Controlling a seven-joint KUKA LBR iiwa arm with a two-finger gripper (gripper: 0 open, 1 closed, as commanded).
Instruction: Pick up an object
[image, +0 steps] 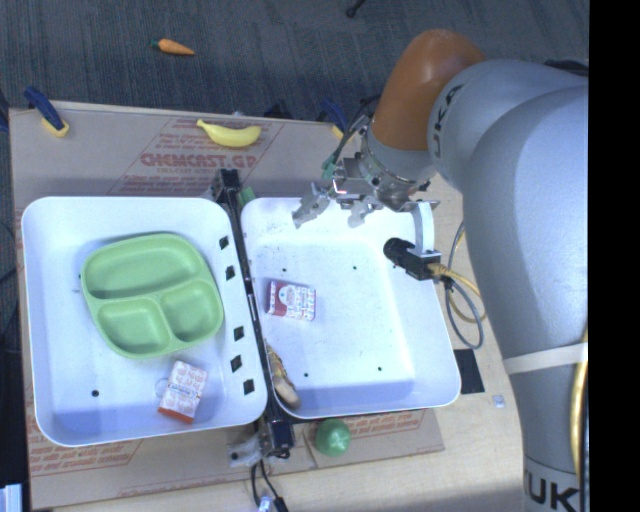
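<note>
Hovering gripper (333, 206), fingers spread, grasping nothing

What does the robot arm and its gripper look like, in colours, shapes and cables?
The arm is thick, rounded and light grey, with an orange band above the wrist. The gripper is small, of grey metal, with thin wires around its base. A black connector sits beside it, and a yellowish cable loops from there along the arm.

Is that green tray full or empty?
Empty. All three compartments of the green tray show bare green; the small carton lies beside it in the left bin, not on it.
</note>
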